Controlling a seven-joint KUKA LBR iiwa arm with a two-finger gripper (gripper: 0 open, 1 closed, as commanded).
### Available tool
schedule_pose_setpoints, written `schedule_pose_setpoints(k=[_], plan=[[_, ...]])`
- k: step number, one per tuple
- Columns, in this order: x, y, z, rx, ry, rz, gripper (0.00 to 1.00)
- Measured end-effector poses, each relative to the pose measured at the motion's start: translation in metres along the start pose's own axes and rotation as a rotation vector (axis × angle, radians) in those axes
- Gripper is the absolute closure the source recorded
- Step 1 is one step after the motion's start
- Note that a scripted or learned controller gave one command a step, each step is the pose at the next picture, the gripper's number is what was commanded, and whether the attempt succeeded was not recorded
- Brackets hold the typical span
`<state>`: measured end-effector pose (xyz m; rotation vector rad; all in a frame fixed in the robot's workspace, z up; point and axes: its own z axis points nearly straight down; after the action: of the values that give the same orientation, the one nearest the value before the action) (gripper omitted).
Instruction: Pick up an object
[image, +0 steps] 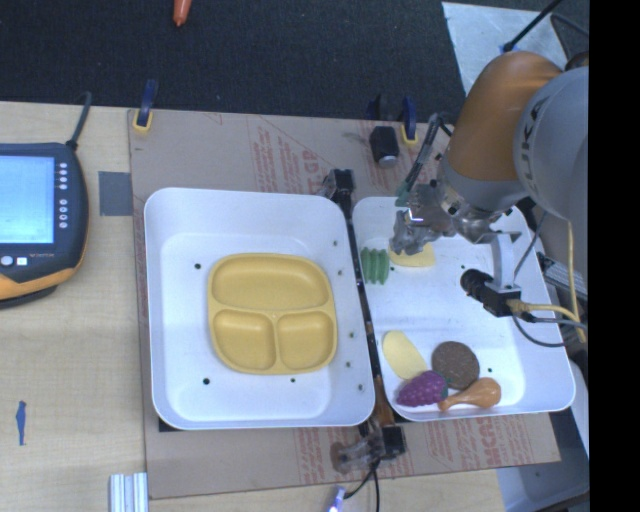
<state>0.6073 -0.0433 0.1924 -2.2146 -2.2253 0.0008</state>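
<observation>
My gripper (408, 240) hangs low at the back left of the right bin (540, 385), directly over a pale yellow piece (422, 259) that peeks out beneath it. A green ridged item (375, 265) lies just to its left by the bin wall. At the bin's front lie a yellow slice (403, 353), a brown round patty (455, 363), a purple grape bunch (422, 388) and a tan drumstick (472, 396). The left bin (180, 390) holds a yellow divided plate (272, 312).
A teach pendant (35, 220) rests on the bench at the far left. Clamps and a black fitting (385, 143) stand behind the bins. The arm's body and cables (530, 305) cover the right bin's back right.
</observation>
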Motion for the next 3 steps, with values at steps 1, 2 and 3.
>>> schedule_pose_setpoints(k=[1, 2, 3], plan=[[-0.025, -0.046, -0.022, 0.002, -0.001, 0.003, 1.00], [-0.025, -0.046, -0.022, 0.002, -0.001, 0.002, 0.00], [-0.068, -0.122, -0.023, 0.002, -0.002, 0.001, 0.00]])
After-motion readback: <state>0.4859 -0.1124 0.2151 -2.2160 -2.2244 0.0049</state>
